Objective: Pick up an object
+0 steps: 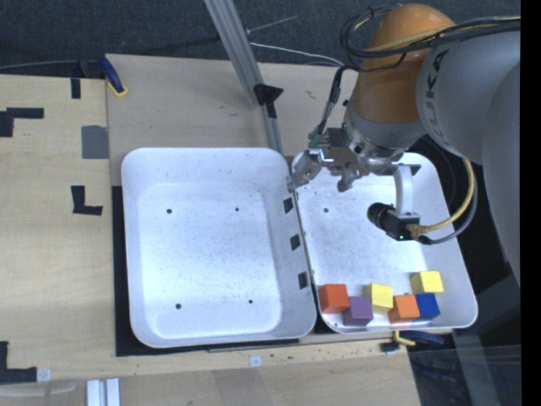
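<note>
- the task is at its start, by my reading: every block lies loose in the right bin (pixel 452 227), and nothing is raised off its floor.
- the gripper (pixel 331 173) hangs over the far left corner of the right bin, close to the wall it shares with the left bin (pixel 203 244). nothing shows between or under the gripper.
- i cannot tell how wide the gripper stands; the wrist and its fittings crowd that spot and the detail is too small to read.
- the blocks sit in a cluster along the near edge of the right bin, well apart from the gripper: an orange block (pixel 334 297) at the left end, a purple block (pixel 361 309) just beside it, a yellow block (pixel 381 296) next, then a second orange block (pixel 406 308) touching or almost touching a blue block (pixel 427 306), with a second yellow block (pixel 428 282) just behind those.
- the left bin holds no block that i can see.
- what is left is the whole of the job: choose one block, travel across the bin to the near edge, come down over it, close on it and lift.
- the blocks at the right end are packed tight, so a neighbour may get nudged or caught; the left orange block looks the freest on its outer side, though it lies near the bin wall.
</note>
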`<state>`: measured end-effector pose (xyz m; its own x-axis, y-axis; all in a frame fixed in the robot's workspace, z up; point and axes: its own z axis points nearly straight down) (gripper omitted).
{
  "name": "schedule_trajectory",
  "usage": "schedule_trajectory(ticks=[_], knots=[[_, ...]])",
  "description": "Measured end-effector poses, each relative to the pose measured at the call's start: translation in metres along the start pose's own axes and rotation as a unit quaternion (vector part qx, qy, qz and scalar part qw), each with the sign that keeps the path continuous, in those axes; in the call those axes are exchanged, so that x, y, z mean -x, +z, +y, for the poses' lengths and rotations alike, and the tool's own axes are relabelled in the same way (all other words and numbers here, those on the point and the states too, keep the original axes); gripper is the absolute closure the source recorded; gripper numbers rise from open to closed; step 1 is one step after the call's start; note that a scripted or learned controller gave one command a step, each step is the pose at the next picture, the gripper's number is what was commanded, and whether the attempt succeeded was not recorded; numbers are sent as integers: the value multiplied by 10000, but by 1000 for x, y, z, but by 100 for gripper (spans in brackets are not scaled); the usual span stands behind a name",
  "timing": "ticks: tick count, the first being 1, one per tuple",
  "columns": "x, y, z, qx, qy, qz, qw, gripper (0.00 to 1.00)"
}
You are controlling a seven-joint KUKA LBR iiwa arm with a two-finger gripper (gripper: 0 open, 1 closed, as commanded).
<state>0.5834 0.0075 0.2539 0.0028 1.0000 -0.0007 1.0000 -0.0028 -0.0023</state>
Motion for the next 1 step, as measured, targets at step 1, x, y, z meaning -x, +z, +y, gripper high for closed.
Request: schedule_trajectory(ticks=[1], knots=[[-24,66,17,-27,-26,-1,10000,0]])
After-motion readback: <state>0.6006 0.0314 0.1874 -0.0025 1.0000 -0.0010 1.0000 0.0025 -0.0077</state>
